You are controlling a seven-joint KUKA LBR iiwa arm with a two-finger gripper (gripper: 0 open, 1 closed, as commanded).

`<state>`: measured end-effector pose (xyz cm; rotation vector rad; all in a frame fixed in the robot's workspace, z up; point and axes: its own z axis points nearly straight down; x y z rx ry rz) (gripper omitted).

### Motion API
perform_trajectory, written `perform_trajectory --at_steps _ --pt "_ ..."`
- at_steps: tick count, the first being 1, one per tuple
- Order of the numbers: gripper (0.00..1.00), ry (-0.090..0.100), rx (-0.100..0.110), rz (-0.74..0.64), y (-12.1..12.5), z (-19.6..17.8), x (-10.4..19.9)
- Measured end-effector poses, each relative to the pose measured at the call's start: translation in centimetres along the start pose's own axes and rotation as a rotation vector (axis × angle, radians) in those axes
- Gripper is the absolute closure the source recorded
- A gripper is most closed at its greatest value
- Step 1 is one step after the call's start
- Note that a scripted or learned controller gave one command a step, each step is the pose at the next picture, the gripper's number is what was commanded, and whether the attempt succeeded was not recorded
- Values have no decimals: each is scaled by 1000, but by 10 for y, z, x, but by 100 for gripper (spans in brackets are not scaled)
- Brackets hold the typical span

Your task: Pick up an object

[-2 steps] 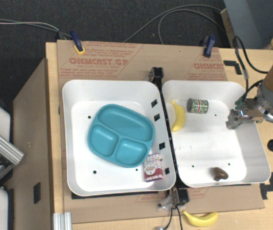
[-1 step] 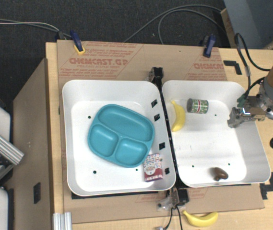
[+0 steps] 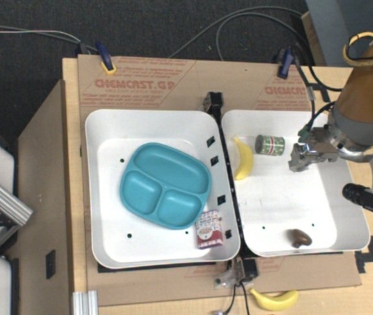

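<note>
The end effector [image 3: 302, 157] hangs low over the right shallow white plastic bin [image 3: 343, 235], near its upper right part. I cannot tell whether it is spread or pressed together, and nothing is visibly held in it.

The nearest candidate is the small green-labelled cylindrical can [image 3: 269, 144], lying on its side just beside the end effector. The yellow banana [image 3: 243, 161] lies along the bin's left wall, and a small brown rounded object [image 3: 299, 239] rests near the front rim, well apart.

I judge the main risk is the can: on its side it may roll away if it is touched off-centre. The banana sits close against the wall, so a descent there could strike the divider. The brown object is low and small and may slip out.
</note>
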<state>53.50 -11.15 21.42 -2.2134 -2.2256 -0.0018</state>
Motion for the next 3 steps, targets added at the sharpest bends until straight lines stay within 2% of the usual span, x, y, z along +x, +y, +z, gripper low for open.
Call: perform_trajectory --at_steps 1,3 --pt "100 0 -3 -3 16 -6 63" --pt "100 -1 -2 0 36 8 162"
